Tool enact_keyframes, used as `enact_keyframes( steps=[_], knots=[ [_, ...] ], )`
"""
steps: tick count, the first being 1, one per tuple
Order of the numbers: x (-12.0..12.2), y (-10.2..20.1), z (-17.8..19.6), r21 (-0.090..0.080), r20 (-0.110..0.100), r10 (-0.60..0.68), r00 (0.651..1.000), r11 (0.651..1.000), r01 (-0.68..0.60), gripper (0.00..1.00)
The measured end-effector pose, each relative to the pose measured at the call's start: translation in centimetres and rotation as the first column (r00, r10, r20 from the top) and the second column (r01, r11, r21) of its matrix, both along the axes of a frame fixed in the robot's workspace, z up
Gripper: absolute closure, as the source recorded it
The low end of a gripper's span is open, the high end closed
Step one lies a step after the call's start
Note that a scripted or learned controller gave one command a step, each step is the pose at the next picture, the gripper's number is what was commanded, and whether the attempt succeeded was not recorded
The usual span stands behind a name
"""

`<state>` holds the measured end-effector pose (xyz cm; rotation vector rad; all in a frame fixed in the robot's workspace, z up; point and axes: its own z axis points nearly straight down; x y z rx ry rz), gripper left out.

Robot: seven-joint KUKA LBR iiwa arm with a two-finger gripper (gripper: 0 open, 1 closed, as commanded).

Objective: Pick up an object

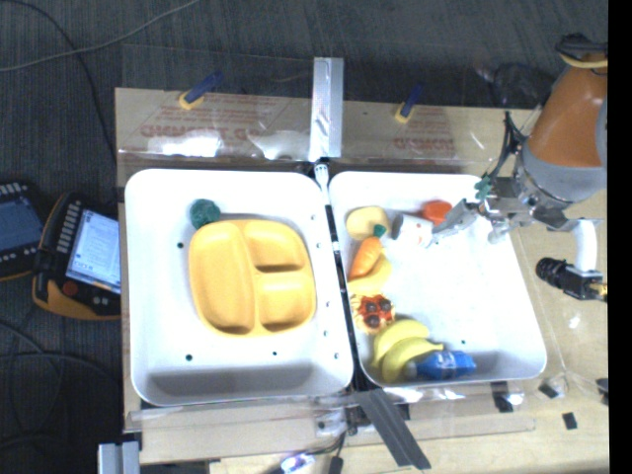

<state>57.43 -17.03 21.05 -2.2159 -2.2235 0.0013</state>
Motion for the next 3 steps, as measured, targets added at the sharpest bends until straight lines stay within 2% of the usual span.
enact_keyframes(
  steps=[1,2,3],
  knots=[
    [6.3,-0.1,-6.0,-0.003,0.000,0.250,0.968,0.968,-0.250,0.00],
    [10.0,-1.7,-8.7,-0.025,0.038,0.358,0.933,0.934,-0.358,0.00],
    [9.4,-0.7,-11.7,-0.016,-0.002,0.497,0.868,0.868,-0.497,0.00]
  ],
)
